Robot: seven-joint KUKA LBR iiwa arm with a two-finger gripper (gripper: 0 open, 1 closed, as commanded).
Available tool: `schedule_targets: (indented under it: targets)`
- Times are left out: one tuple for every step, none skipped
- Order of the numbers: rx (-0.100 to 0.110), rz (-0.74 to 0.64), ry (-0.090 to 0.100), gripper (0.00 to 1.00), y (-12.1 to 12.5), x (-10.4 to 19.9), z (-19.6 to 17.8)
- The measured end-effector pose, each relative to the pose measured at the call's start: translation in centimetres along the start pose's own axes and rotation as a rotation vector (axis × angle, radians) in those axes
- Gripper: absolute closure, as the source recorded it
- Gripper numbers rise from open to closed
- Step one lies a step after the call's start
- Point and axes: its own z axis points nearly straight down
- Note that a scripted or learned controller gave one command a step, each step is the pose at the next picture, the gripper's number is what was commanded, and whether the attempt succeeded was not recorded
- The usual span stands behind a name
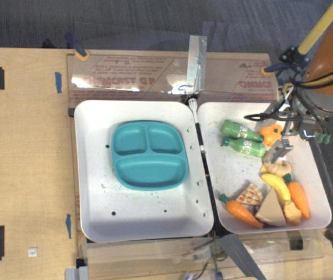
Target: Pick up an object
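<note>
My gripper (281, 149) hangs in the right bin (323, 214); fingers look parted and nothing sits between them, though the view is small. Orange fruit (269, 134) at my 10 o'clock, just beside. Two green bottles (245, 139) at 9, lying flat. Banana (277, 186) and carrot (297, 197) at 6, heaped against the near wall. Teal divided plate (150, 154) rests in the left bin (90, 209). Likeliest pick: the fruit.
</note>
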Motion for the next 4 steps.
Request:
schedule_targets:
  targets:
    - [-0.001, 0.065, 0.004, 0.00, -4.0, 2.9, 11.8]
    - [0.002, 0.061, -0.009, 1.00, -3.8, 2.4, 10.4]
    - [0.004, -0.025, -0.015, 1.00, -7.1, 9.9, 12.3]
    - [0.002, -0.013, -0.008, 1.00, -6.0, 3.3, 12.4]
